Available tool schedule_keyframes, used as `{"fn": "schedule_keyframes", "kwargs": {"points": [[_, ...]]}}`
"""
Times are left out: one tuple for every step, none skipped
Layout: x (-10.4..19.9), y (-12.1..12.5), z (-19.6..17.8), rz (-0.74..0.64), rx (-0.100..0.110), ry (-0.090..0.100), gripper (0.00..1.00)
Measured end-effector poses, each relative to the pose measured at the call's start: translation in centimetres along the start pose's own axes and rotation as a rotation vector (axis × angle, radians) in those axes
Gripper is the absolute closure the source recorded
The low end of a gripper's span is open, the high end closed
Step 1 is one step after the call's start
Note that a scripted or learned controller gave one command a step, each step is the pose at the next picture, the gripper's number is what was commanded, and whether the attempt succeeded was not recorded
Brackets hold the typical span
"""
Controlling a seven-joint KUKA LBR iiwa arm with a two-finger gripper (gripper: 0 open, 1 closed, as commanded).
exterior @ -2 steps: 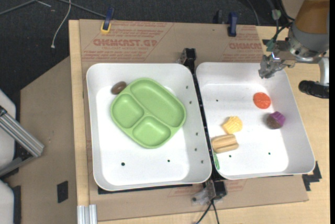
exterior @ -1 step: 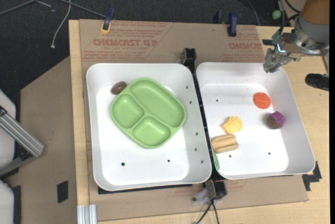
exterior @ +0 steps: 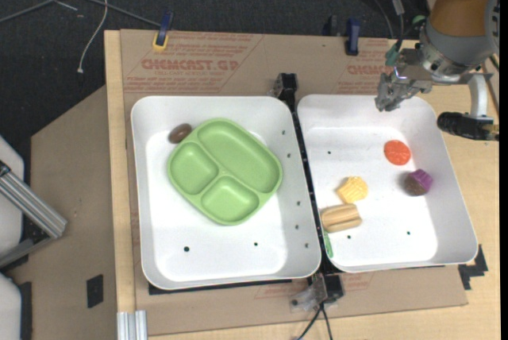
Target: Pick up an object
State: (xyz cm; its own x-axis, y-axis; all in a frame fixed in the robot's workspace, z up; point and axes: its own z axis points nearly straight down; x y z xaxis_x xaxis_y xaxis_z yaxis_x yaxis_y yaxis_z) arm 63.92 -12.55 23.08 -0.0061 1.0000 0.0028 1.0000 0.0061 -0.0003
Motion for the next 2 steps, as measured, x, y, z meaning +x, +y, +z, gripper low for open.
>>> {"fn": "schedule_keyframes", "kwargs": {"points": [[4.7, -0.2, 0.0, 0.002, 0.001, -0.001, 1.00], [10.5, -2.3, -0.5, 0.000, 0.002, 0.000, 1.00]]}}
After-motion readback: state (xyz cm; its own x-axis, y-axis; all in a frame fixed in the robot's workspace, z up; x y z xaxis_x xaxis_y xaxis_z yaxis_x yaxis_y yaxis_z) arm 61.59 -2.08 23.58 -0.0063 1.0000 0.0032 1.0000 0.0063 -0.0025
